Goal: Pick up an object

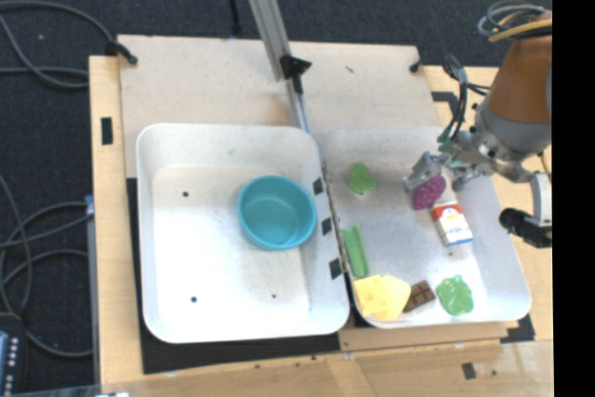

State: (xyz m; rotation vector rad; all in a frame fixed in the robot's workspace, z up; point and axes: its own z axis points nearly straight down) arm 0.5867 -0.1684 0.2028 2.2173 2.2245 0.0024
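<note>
Over the right bin [507,279], the gripper [429,174] hangs low, touching or nearly touching a small purple toy [429,192], and nothing can be seen lifted up yet, so the picking up is not done. Nobody can tell from up here how its tips are set, because the metal parts and the purple toy blur together. The purple toy is little, bumpy and roundish like a bunch of grapes, and it lies near the far side of that bin, just beside a red and white box [452,224] and well apart from the blue bowl [276,212] in the left bin [167,293].
</note>
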